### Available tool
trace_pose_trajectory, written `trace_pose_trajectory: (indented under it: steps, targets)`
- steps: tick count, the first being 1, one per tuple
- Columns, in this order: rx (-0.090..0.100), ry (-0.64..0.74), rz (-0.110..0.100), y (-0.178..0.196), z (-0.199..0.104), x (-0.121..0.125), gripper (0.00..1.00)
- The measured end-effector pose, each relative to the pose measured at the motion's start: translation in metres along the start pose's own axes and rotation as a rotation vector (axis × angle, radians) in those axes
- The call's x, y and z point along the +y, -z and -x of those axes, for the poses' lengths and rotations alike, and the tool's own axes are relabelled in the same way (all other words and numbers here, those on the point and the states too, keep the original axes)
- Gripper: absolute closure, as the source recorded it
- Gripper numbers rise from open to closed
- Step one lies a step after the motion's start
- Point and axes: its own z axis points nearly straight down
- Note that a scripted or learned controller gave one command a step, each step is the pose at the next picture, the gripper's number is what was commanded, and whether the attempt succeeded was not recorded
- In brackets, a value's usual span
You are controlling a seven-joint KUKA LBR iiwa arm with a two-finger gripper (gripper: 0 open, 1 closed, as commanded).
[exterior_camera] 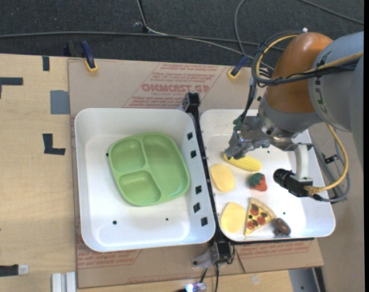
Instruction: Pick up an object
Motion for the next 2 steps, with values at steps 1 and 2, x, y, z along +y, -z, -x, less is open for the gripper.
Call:
trace_pose_trajectory:
  steps: [1,2]
  targets:
    - [0.000,0.001,0.001,-0.007,-0.056,0.024,1.00]
    - [0.000,0.001,0.002,-0.001,-0.117,0.041,1.00]
